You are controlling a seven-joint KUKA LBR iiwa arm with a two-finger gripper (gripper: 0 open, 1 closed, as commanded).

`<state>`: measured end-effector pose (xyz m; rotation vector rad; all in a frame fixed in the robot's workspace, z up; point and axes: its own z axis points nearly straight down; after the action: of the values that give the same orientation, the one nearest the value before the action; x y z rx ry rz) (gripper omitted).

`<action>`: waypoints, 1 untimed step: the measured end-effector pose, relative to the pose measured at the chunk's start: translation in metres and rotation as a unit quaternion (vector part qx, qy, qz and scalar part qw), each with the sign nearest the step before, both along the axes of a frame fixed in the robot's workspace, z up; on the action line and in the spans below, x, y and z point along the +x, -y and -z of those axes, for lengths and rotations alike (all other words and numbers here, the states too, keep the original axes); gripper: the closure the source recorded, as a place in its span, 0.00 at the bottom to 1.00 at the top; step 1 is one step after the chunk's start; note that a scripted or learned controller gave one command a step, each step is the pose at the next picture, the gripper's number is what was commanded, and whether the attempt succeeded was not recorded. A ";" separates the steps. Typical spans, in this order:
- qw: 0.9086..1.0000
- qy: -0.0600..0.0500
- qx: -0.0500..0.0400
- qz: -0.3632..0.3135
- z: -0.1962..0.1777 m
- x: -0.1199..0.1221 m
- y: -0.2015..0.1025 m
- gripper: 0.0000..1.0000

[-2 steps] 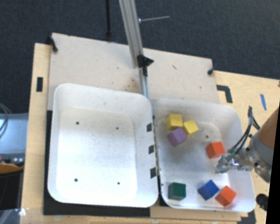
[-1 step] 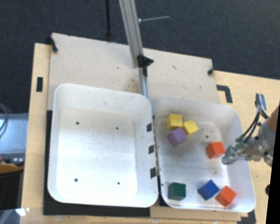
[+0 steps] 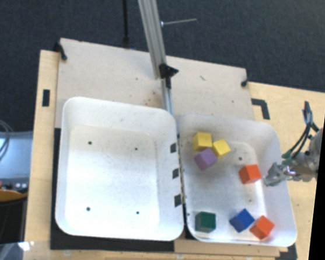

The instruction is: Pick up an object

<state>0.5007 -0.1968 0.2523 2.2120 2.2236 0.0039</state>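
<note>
My end effector (image 3: 276,174) sits at the right bin's (image 3: 277,229) right rim, its opening unclear. The orange block (image 3: 250,174) just left looks light, rigid; I'd pinch its flat opposite sides.

Two white bins on the counter (image 3: 40,141): left bin (image 3: 66,144), right bin (image 3: 280,200).

Blocks, seven, all in the right bin:
- yellow, two (image 3: 203,140) (image 3: 221,147), by its far wall
- purple, one (image 3: 205,159), touching the yellows
- orange, two (image 3: 250,174) (image 3: 263,227)
- blue, one (image 3: 242,220), beside the nearer orange
- green, one (image 3: 205,221), near-left corner
</note>
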 end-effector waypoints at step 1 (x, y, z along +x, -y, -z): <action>1.000 -0.001 0.001 -0.002 -0.001 0.022 -0.059 1.00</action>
<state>0.5228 -0.1378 0.2529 2.2101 2.2304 0.0040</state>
